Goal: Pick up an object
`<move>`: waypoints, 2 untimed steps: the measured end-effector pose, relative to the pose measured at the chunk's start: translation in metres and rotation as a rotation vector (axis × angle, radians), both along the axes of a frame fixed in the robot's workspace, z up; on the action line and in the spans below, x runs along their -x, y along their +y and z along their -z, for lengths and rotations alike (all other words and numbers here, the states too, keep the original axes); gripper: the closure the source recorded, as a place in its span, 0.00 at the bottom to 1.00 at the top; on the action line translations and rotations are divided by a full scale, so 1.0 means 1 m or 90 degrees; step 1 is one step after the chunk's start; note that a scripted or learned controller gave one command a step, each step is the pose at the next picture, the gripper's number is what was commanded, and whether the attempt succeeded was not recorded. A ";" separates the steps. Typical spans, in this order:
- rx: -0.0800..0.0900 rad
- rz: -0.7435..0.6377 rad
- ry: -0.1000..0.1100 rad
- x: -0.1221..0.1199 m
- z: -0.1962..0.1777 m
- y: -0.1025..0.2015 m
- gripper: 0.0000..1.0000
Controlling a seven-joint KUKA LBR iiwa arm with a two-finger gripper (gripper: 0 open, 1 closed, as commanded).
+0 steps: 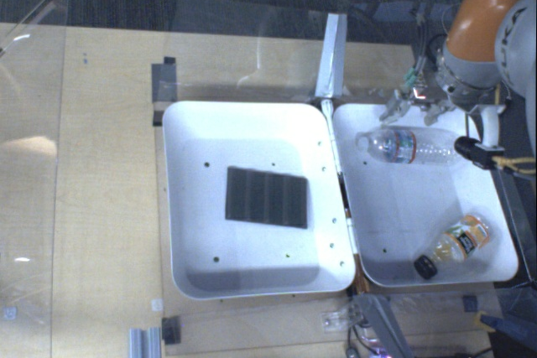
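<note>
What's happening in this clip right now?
The arm reaches in from the right, its gripper at the far edge of the right bin, just above a clear plastic bottle lying on its side. A second bottle lies near the front. A dark ridged pad sits in the left bin.

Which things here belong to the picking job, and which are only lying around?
For the job:
- gripper, over the right bin's far edge
- clear bottle, lying nearest the gripper
- amber bottle with a black cap, lying near the front

Not involved:
- dark ridged pad in the left bin
- right bin
</note>
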State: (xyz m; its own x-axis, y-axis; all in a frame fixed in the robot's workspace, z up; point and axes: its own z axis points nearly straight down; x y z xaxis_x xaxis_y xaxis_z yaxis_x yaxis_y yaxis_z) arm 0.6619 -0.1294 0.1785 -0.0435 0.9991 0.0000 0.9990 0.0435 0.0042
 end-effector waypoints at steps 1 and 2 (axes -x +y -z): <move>0.001 0.003 -0.003 0.009 0.091 -0.016 0.00; 0.000 0.075 -0.003 -0.009 0.091 0.003 0.00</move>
